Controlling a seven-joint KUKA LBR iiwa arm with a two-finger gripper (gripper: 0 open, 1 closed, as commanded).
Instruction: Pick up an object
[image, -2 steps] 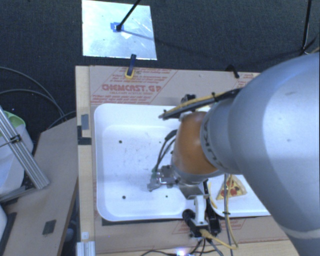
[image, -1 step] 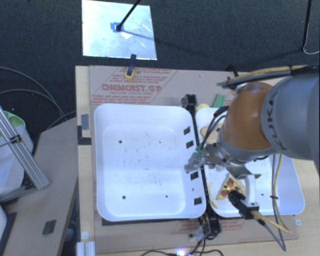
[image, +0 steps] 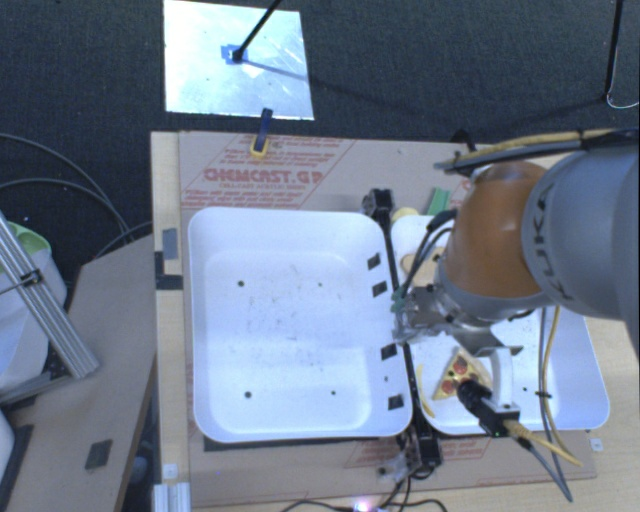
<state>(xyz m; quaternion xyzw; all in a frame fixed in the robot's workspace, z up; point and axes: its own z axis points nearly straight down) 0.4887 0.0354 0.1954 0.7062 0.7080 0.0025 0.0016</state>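
Note:
The grey arm with its orange band (image: 495, 235) reaches in from the right and hangs over the right bin (image: 590, 395), covering most of it. The gripper (image: 440, 325) is low over that bin's left side, close to the divider between the bins. Just below it lies a small orange and red object (image: 460, 372) on the bin floor. A thin yellow piece (image: 424, 392) lies beside it. A pale round object (image: 405, 214) and a green item (image: 441, 199) peek out at the bin's far edge.
The left bin (image: 290, 320) is a wide white tray with a few dark specks. Black clips (image: 388, 352) line the divider between the bins. Cables (image: 545, 440) trail from the arm over the right bin's front. A cardboard sheet (image: 270, 175) lies under the bins.

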